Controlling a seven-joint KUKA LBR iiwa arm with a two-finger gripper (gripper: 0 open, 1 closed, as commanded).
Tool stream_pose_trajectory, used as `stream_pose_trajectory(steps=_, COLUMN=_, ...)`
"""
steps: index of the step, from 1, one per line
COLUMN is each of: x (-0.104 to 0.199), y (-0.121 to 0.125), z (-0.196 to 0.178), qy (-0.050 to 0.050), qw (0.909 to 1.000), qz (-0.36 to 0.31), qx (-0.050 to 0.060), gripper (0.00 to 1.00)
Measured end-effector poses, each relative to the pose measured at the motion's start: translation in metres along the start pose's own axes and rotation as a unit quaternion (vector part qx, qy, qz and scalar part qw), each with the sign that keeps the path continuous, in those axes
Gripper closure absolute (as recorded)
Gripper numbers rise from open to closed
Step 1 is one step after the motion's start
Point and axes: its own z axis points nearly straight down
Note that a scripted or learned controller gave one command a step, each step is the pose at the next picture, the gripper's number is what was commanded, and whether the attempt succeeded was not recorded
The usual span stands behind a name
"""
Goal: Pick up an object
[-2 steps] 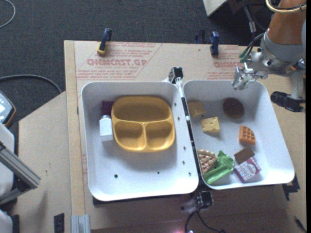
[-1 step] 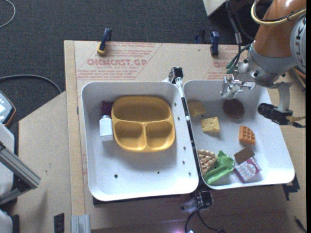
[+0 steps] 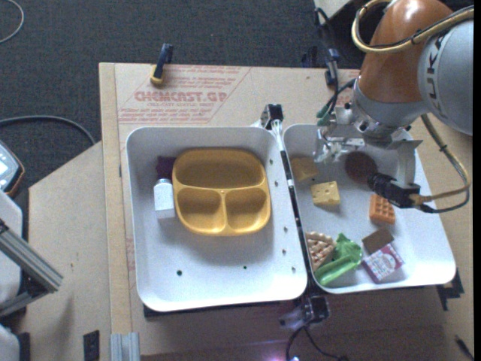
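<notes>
White plastic makes up the two shallow bins, which sit side by side on a pale counter [image 3: 113,201] with red print near its top edge.

From the camera above, the left bin [image 3: 143,277] has smooth walls and round corners. A yellow tray [image 3: 221,190] lies in it. The tray is a soft-cornered rectangle with three dips, one long and two small. A small white bottle [image 3: 164,197] lies just beside the tray's left edge, and something dark purple [image 3: 165,162] peeks out above the bottle.

The right bin [image 3: 432,258] holds a lot of toy food. A yellow cheese wedge [image 3: 325,194] with little holes lies near the middle. A tan flat piece [image 3: 304,168] sits up and to the left of it. An orange waffle [image 3: 382,209] with a bumpy grid lies to the right. A dark brown round thing [image 3: 359,165] sits near the top. Lower down are a criss-cross waffle cone piece [image 3: 319,248], a crinkly green leafy thing [image 3: 340,259], a brown square [image 3: 377,240] and a pink and white box [image 3: 383,262].

The grey arm [image 3: 451,59] with its shiny orange band comes in from the right. Its end effector [image 3: 331,150] hangs over the top of the right bin, near the tan piece and the brown round thing. It is hard to tell if it is apart or together, and nothing can be seen held in it.
</notes>
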Motion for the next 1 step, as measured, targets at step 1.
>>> stream_pose_trajectory(steps=1, x=0.0182, y=-0.0103, z=0.0106, qy=-0.001, qw=1.0000, qz=0.001, qx=0.000, gripper=1.00)
